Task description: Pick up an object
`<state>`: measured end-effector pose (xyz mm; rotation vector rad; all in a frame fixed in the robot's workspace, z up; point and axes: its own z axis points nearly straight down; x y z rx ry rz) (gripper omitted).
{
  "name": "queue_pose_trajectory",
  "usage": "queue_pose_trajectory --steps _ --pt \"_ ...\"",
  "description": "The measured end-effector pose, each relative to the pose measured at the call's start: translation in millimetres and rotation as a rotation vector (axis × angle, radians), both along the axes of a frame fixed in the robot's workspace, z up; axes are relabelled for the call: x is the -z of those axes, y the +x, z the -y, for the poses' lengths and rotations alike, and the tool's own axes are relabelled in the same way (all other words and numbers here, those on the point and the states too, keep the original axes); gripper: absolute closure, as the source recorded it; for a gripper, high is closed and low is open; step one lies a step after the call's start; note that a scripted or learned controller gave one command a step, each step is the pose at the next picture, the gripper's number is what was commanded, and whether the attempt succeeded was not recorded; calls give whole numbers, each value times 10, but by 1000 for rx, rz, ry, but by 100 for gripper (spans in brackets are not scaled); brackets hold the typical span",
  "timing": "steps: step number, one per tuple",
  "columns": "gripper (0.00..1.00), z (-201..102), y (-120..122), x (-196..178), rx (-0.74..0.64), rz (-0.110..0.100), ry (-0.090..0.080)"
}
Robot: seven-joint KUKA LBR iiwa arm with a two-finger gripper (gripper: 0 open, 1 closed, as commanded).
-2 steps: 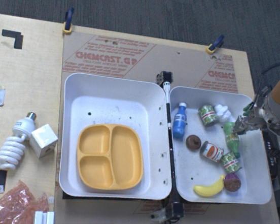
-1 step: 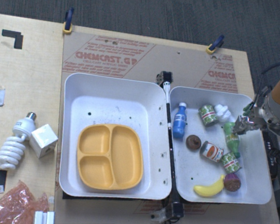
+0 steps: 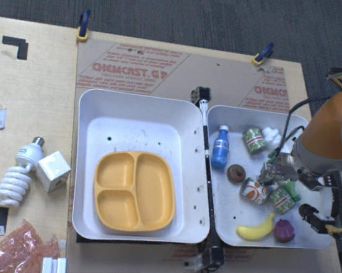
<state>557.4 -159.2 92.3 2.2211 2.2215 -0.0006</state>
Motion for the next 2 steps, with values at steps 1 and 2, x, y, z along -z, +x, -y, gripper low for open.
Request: queue_pose_trajectory --steps 1,2 --pt "0 -338 -749 1 2 0 0" --pt "0 -424 -71 -2 0 1 0"
